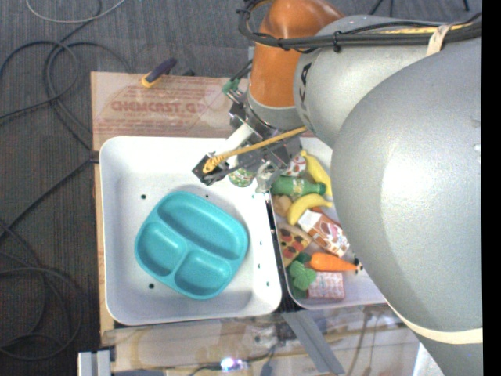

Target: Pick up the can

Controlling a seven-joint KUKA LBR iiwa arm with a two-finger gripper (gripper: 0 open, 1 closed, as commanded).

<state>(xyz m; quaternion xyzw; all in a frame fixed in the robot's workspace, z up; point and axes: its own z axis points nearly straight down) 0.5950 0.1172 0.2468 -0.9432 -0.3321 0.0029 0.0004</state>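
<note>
The can (241, 178) shows as a small round silver-and-green top at the far right edge of the left bin (125, 210), next to the wall between the two bins. My gripper (261, 160) hangs just above and right of it, below the orange band of the arm. The wrist hides most of the can's body, and whether the gripper touches the can is not visible.
A teal divided plate (192, 244) lies in the left bin. The right bin (360, 292) holds bananas (307, 204), a green bottle (296, 186), a carrot (332, 263), a red-and-white carton (325, 233) and other toy food. The grey arm covers the right side.
</note>
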